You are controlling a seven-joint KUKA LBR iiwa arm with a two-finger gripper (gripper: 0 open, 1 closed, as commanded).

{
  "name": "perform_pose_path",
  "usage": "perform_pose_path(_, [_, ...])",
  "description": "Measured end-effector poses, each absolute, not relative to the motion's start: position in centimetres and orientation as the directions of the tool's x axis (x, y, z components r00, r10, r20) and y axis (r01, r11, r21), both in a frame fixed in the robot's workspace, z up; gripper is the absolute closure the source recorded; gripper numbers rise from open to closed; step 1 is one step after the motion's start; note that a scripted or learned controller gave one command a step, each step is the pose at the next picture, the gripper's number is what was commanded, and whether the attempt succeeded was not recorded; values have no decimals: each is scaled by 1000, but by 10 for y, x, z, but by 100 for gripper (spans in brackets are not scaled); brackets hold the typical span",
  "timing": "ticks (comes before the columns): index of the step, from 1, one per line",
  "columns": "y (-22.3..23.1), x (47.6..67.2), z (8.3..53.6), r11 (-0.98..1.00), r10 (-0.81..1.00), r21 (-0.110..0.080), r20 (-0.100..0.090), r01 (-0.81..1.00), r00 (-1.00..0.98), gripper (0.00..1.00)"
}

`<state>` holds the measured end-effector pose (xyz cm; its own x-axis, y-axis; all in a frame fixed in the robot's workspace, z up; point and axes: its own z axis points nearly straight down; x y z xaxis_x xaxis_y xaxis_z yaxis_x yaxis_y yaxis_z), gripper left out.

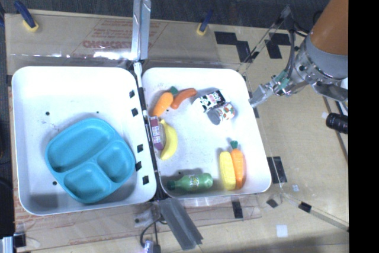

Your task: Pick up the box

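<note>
Box (211, 99) — small, black-and-white patterned, in the right bin (251, 127) near its far edge, touching a cup (221, 113). Probably light, stiff carton; grasp across its narrow sides. Gripper (260, 93) hovers outside the bin's right rim — jaw state indiscernible.

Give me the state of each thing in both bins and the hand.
Blue tray: flat, left bin.
Box: lying in right bin, untouched.
Cup: tipped over beside box.
Green bottle: lying down.
Banana: flat.
Hand: outside right bin, holding nothing.
</note>
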<state>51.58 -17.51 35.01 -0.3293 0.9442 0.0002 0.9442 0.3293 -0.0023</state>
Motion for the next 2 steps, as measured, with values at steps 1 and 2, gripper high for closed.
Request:
perform_pose_path(1, [-176,557,202,345,938,-3,1,938,-345,100])
perform_pose_path(2, [-176,558,213,350,937,-4,1,937,-350,100])
